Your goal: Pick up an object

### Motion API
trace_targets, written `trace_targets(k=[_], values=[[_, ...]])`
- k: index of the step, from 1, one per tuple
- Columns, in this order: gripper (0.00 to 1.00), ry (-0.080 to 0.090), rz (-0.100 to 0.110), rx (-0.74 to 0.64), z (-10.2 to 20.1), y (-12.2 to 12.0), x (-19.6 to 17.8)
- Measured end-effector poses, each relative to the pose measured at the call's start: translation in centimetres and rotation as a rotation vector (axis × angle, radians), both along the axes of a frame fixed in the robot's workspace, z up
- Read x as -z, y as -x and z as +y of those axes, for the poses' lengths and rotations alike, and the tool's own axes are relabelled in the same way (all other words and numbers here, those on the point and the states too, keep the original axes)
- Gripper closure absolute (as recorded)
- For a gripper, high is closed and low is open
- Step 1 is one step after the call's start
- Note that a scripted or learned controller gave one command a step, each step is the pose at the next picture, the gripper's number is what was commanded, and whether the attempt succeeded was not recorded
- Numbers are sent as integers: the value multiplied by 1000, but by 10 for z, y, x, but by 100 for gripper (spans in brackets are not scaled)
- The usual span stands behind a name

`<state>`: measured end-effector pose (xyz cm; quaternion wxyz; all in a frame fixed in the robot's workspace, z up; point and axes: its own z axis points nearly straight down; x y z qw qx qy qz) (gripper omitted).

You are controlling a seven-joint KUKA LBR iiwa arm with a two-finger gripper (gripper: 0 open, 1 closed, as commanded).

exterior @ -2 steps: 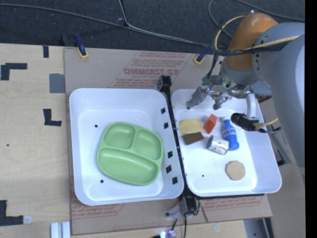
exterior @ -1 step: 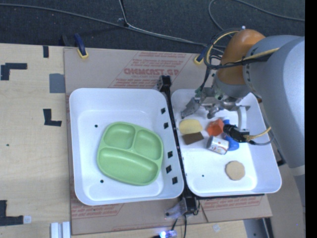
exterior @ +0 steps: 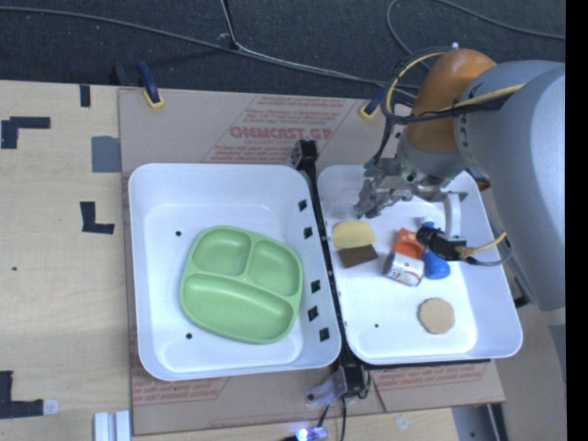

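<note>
Jaws of gripper [exterior: 369, 202] low over right bin [exterior: 491, 333], can't tell how wide, nothing seen held, yellow sponge [exterior: 354, 235] w/ brown block [exterior: 358, 255] just below them, orange carton [exterior: 405, 257] + blue piece [exterior: 435, 266] further, round cookie [exterior: 436, 316] beyond, green divided plate [exterior: 242, 284] far off in left bin [exterior: 147, 338]

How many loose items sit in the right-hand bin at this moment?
4. A yellow-and-brown block near the divider, an orange-and-white carton mid-bin, a blue piece touching it, and a tan round disc toward the front. The arm may hide more.
</note>
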<state>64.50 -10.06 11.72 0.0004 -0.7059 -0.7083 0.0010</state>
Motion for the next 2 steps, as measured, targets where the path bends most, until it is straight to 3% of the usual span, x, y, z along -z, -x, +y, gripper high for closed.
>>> trace_targets(k=[2], values=[[100, 0, -5, 2, 0, -5, -116]])
